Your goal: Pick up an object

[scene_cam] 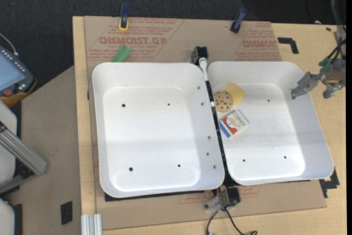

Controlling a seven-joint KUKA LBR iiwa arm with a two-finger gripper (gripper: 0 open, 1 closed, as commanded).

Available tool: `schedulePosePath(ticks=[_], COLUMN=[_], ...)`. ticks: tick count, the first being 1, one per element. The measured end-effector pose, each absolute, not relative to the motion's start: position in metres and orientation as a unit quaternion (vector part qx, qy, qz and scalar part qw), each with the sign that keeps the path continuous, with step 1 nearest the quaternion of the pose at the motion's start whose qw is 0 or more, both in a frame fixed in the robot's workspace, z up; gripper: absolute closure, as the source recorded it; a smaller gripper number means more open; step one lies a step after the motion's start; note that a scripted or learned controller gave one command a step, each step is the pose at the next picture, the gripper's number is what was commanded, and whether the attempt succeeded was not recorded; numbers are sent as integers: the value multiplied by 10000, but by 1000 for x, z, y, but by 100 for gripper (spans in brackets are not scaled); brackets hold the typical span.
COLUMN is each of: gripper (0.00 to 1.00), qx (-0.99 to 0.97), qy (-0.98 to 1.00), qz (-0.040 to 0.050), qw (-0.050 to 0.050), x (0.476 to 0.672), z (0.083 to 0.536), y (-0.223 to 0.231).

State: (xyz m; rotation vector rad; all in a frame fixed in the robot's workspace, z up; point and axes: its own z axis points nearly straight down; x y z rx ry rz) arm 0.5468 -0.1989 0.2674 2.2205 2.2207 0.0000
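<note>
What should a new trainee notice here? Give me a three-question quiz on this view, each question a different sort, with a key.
1. True or false: the round tan disc with dots lies in the left bin.
2. Which thing lies nearest the viewer's edge of the right bin? A) the yellow wedge B) the small printed packet C) the round tan disc with dots
3. Fill in: the gripper hangs over the right bin's ____ rim, apart from all three things.

Key: 1 false, it lies in the right bin, close to the divider. 2 B. 3 right.
</note>
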Motion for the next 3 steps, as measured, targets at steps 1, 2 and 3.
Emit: schedulePosePath(ticks=[1, 2, 3], gripper=[100, 100, 100], qx=[7067, 7078, 7054], qy=[7075, 7064, 7088], qz=[6, -6, 12], qw=[24, -25, 21], x=[547, 476, 508], z=[278, 284, 297], y=[-199, -193, -154])
